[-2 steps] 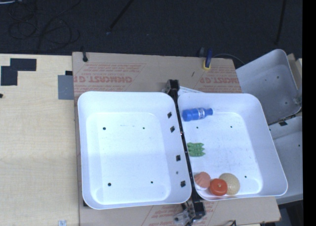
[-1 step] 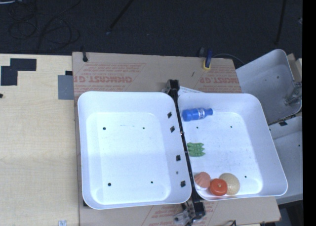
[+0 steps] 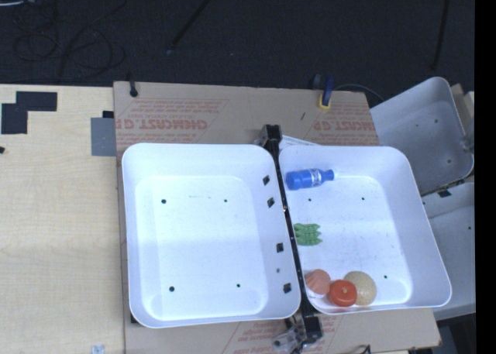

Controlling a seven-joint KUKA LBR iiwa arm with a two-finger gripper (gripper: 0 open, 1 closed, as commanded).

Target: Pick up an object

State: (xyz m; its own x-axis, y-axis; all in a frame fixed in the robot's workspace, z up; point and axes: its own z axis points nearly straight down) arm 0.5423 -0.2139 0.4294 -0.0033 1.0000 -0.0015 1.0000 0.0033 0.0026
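Observation:
The right bin (image 3: 403, 213) holds several small objects. A blue bottle with a white cap (image 3: 308, 178) lies on its side near the bin's far left corner. A green pea pod (image 3: 308, 234) rests against the left wall, midway down. At the near left corner sit a pinkish round piece (image 3: 317, 281), a red round piece (image 3: 342, 293) and a tan round piece (image 3: 361, 286), bunched together and touching.
The left bin (image 3: 155, 182) sits beside the right one, with a black divider clip strip (image 3: 283, 221) between them. Both rest on a cardboard sheet (image 3: 232, 116) on the wooden bench. A grey metal plate (image 3: 422, 132) stands at the right.

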